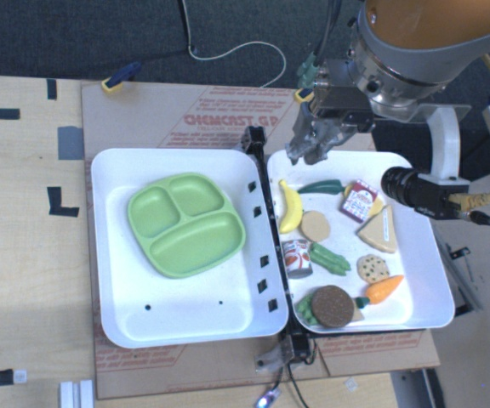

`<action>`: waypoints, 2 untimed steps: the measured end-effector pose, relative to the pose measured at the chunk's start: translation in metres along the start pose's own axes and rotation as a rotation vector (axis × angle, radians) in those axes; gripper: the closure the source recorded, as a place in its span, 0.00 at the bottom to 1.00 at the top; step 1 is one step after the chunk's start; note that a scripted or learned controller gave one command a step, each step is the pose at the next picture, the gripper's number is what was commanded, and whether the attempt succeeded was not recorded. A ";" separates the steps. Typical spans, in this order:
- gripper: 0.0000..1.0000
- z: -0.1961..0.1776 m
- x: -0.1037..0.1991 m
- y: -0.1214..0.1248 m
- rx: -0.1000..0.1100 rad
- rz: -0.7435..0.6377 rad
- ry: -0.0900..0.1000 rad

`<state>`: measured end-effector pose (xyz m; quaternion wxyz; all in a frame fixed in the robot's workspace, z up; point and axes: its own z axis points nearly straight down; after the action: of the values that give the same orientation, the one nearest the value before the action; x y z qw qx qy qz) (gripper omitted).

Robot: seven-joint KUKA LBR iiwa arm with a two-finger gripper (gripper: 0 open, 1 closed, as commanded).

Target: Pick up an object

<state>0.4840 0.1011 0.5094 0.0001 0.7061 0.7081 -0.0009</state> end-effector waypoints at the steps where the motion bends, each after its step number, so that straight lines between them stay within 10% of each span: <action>1: 1.00 -0.010 0.000 0.000 0.001 -0.001 0.000; 2: 1.00 0.016 0.054 0.048 0.000 -0.001 0.001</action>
<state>0.5318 0.1554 0.4930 -0.0003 0.7057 0.7085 -0.0009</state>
